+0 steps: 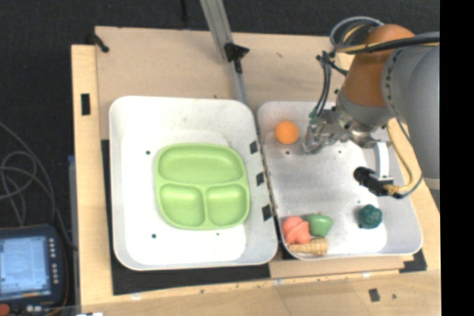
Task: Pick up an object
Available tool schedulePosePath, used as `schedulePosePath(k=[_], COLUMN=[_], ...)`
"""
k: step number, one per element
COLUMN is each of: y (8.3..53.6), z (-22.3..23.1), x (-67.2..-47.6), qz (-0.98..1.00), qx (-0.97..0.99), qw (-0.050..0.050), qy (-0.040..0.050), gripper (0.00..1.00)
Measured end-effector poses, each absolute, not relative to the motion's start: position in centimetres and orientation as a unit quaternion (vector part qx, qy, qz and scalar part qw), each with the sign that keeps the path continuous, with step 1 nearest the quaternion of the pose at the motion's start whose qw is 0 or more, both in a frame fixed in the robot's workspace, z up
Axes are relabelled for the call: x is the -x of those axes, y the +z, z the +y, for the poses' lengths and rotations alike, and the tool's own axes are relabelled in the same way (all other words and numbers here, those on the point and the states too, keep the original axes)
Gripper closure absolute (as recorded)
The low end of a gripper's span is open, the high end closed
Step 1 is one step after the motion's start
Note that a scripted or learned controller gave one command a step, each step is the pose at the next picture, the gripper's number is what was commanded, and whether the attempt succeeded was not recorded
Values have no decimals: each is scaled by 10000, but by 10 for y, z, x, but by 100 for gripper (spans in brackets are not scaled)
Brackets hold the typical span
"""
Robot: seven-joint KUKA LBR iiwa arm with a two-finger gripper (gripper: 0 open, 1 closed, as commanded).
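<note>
- Two white bins sit side by side on the desk point(178, 63); the left bin point(133, 181) holds a green divided plate point(201, 185).
- At the near edge of the right bin point(400, 233) lie a pink object point(296, 229), a green object point(320, 223) touching it, and a tan piece point(312, 248).
- Right of those, apart, rests a dark green object point(369, 216).
- Farther back, the hand point(317, 138) hovers low over the bin; whether it is clenched or released, I cannot tell.
- Just left of it sits an orange ball point(286, 132).

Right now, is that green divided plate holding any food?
Empty. The green divided plate in the left bin shows three bare compartments; the toy items lie in the right bin.
</note>
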State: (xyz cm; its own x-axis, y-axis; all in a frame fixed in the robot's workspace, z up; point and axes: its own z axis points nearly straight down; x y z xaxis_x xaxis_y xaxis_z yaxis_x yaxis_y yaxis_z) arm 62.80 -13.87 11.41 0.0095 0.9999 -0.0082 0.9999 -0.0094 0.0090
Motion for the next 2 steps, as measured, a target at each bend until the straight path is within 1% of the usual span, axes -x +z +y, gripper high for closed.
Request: schedulePosePath(k=[1,2], y=[179,241], z=[-141,-151], x=[-629,-630], qz=[7053,7051], qx=[-7089,-7091], qw=[32,40], qy=[21,21], gripper=[100,100])
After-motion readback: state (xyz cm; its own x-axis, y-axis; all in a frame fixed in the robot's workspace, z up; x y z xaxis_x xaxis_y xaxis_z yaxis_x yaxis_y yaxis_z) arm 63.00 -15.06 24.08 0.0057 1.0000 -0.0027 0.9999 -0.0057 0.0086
